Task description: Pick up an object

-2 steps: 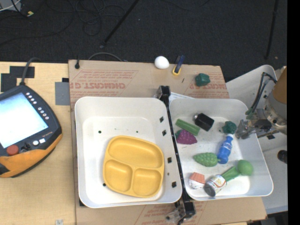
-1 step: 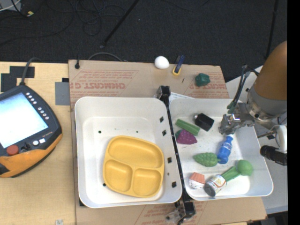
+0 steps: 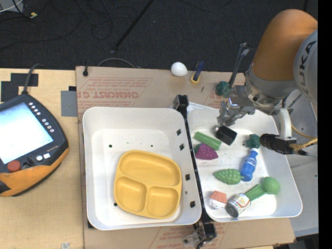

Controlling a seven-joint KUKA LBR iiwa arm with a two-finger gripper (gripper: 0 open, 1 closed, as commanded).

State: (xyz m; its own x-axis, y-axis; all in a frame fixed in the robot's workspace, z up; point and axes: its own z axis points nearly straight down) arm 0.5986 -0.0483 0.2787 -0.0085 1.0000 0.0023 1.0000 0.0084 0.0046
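Observation:
My gripper (image 3: 226,119) hangs over the back of the right bin (image 3: 290,201). A black block (image 3: 226,135) sits just under its tip; I cannot tell whether they touch. Close by lie a green cylinder (image 3: 207,139), purple grapes (image 3: 206,151), a small dark green piece (image 3: 252,140) and a blue bottle (image 3: 249,165). Nearer the front are a bumpy green item (image 3: 228,176), a green club-shaped toy (image 3: 262,188), a small can (image 3: 237,205) and a red and white block (image 3: 218,198).
The left bin (image 3: 104,123) holds a yellow divided plate (image 3: 148,184). Behind the bins lie a white egg (image 3: 179,68), a blue and yellow tool (image 3: 197,72) and a teal object (image 3: 223,88). A tablet pendant (image 3: 26,139) rests at the far left.

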